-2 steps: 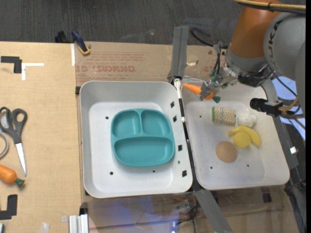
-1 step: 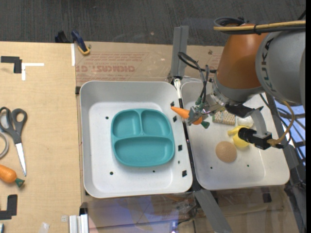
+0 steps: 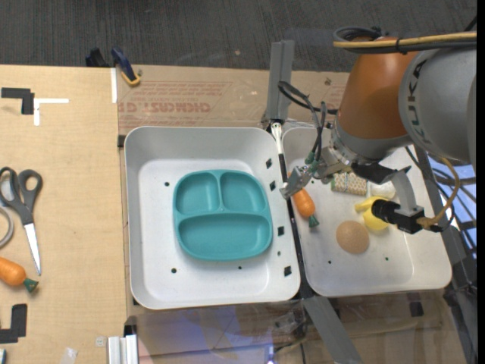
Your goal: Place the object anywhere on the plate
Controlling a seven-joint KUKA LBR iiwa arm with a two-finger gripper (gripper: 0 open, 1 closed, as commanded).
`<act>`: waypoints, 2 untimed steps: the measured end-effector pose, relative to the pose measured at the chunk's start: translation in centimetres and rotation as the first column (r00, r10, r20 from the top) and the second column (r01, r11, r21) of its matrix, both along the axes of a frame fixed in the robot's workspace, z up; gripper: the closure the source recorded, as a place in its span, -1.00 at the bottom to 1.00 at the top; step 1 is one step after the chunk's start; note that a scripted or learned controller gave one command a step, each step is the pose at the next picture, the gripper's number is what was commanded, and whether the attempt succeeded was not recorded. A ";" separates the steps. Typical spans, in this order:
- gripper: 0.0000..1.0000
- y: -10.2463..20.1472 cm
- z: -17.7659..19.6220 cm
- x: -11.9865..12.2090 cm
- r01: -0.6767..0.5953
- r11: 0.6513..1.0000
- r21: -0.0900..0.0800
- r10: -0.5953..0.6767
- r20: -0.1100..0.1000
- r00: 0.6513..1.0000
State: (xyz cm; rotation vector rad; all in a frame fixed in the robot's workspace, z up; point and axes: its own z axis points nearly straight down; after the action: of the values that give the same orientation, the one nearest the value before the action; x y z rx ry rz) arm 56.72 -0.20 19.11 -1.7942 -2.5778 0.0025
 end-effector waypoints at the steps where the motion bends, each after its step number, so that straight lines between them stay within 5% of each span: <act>1: 1.00 -0.1 0.8 0.0 0.003 1.000 -0.001 -0.003 -0.001 1.000; 2: 1.00 -0.2 6.0 -1.4 -0.148 0.989 -0.001 0.148 0.002 0.989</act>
State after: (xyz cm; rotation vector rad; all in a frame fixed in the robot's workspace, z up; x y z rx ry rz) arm 55.28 -0.39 25.13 -1.5991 -2.7058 0.0013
